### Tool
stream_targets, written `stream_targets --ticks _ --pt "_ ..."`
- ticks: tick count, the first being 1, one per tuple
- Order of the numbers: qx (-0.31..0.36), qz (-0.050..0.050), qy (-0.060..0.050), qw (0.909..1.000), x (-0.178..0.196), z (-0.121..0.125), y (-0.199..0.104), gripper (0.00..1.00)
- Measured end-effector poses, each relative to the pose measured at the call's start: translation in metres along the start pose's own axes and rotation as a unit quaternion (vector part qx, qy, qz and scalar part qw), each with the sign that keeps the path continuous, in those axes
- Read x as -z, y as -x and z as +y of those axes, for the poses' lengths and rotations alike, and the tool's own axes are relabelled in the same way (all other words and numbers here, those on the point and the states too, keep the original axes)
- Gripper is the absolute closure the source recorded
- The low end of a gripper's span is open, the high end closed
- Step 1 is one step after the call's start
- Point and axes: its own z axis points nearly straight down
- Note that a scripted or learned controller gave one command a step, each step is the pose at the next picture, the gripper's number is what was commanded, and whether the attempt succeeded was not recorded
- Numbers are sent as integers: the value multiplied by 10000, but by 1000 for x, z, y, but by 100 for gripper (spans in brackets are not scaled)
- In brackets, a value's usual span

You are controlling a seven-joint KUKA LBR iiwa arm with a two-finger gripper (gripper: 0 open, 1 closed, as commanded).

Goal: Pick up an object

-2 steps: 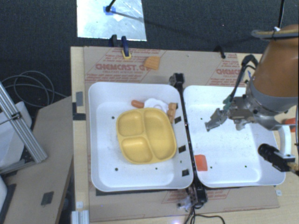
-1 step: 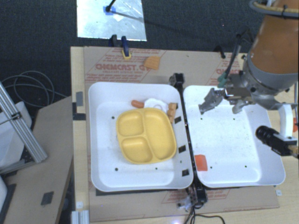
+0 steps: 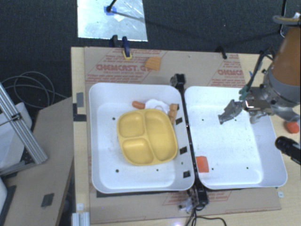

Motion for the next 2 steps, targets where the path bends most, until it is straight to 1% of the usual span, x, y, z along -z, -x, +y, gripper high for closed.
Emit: stream_targets --ticks 1,2 --pt "65 13 6 10000 -10 1 -63 0" --pt "23 7 40 10000 51 0 -38 0"
